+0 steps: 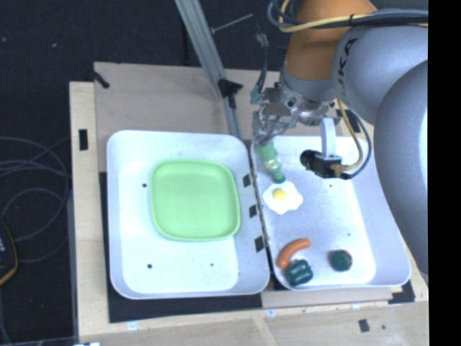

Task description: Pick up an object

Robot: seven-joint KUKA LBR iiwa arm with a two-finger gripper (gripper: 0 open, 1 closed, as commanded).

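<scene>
The counter (pixel 173 323) is showing its bare front edge nearest the camera, at 6 o'clock. On it, the left bin (pixel 130 265) is lying at about 8 o'clock. A flat green plate (pixel 194 199) is sitting in the middle of that bin.

The right bin (pixel 360 215) is lying just beside the left one, and their walls are touching along the middle. Near its 6 o'clock edge, an orange sausage (pixel 294 250) is lying tilted. A dark green pepper (pixel 298 272) is sitting just below it, almost touching. A round green and red toy (pixel 341 260) is resting near them, toward 5 o'clock.

Higher up, a toy fried egg (pixel 282 198) is lying by the left wall of the right bin. A small green bottle (pixel 271 160) is standing just above the egg, tilted, toward 12 o'clock.

The tool (pixel 268 134) is hanging right over the top of the bottle. I cannot tell how the tool is set, because it is too dark and small there. The grey arm (pixel 382 56) is reaching in from 2 o'clock.
</scene>
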